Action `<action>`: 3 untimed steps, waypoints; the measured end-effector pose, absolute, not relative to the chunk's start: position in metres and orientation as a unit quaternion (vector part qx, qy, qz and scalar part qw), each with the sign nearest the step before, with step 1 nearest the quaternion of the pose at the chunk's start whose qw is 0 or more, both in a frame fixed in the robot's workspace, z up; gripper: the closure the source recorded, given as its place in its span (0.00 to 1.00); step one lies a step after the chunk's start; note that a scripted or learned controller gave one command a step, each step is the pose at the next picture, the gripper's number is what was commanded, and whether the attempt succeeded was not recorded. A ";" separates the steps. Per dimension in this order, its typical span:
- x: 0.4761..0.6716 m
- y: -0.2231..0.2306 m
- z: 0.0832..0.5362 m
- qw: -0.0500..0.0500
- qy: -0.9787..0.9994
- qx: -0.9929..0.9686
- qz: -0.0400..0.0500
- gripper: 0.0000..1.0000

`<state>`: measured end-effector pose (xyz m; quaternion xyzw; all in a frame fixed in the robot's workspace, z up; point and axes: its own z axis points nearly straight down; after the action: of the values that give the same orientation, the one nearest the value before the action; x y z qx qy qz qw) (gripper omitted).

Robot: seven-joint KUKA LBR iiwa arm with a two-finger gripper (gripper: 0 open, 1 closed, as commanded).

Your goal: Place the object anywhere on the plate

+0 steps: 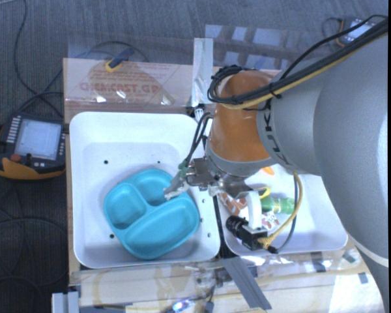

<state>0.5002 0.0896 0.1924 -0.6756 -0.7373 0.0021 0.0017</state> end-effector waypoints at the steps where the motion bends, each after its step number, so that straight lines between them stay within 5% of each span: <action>1: 0.500 0.090 0.192 0.002 -0.737 -0.676 0.002 0.00; 3: 0.483 0.086 0.182 0.002 -0.703 -0.711 0.002 0.00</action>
<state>0.4826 0.0855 0.1821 -0.7112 -0.7029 0.0025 0.0022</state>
